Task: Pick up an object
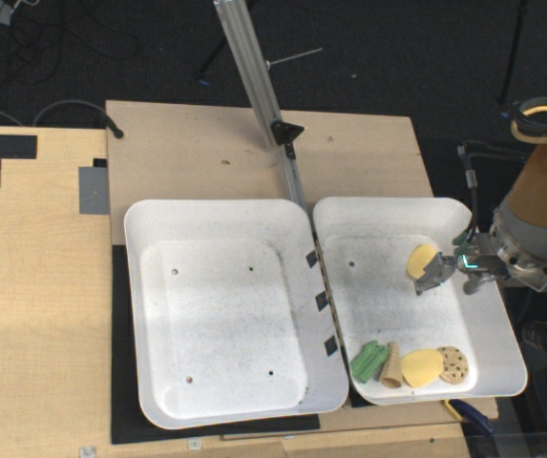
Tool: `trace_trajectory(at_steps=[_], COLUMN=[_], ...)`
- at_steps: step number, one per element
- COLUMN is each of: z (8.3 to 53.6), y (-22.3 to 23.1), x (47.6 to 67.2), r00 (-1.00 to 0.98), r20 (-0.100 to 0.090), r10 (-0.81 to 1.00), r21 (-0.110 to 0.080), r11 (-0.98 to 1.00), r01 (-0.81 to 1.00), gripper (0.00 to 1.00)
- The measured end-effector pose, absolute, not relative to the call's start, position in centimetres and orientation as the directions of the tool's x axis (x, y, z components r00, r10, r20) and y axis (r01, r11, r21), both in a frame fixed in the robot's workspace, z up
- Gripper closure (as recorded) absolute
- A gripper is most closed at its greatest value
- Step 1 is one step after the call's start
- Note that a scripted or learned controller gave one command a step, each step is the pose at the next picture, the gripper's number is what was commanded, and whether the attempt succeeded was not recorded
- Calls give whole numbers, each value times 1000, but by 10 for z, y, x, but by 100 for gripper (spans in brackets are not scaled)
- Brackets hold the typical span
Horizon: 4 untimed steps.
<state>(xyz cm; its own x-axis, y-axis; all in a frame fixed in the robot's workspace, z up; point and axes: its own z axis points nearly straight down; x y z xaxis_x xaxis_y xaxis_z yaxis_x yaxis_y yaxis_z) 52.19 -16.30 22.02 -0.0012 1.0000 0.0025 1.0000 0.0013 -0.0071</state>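
Here, the claw [437, 277] sits low over the right-hand bin [388, 232], reaching in from the right on a grey arm [526, 227] with an orange band. Its dark fingers point left, toward a small yellow object [422, 259] that lies just beside and partly behind them. Whether the fingers are spread or closed cannot be told from this angle, and nothing shows clearly between them, so no grasp can be claimed.

The yellow object looks rounded and smooth, probably a light toy piece; it would likely slip or roll if pinched off-centre, so a hold across its widest middle seems best.

Along the near edge of the same bin lies a row of small items: a green piece [369, 360], a tan cone-like piece [391, 364], a second yellow rounded piece [422, 367] and a speckled cookie shape [452, 364]. They touch or nearly touch, leaving little room for fingers between them.

The bin floor is white, shallow and slightly speckled. The left-hand bin [220, 313] sits beside it, joined by dark clips [322, 300]. Both rest on a pale wooden bench [44, 284], with a slanted metal rail [252, 70] behind and dark floor and cables beyond.
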Motion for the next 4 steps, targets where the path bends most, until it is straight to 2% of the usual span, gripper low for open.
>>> trace_trajectory(at_steps=[1, 2, 3, 4], z=[222, 179, 116, 92], y=[-164, -161, -158, -158], x=[523, 522, 513, 514], r00=[1, 1, 1, 1], r20=[1, 2, 3, 1], r10=[1000, 1000, 1000, 1000], r21=[-3, -7, -10, -2], r11=[-1, -1, -1, -1], r01=[1000, 1000, 1000, 1000], gripper=[0, 0, 0, 0])
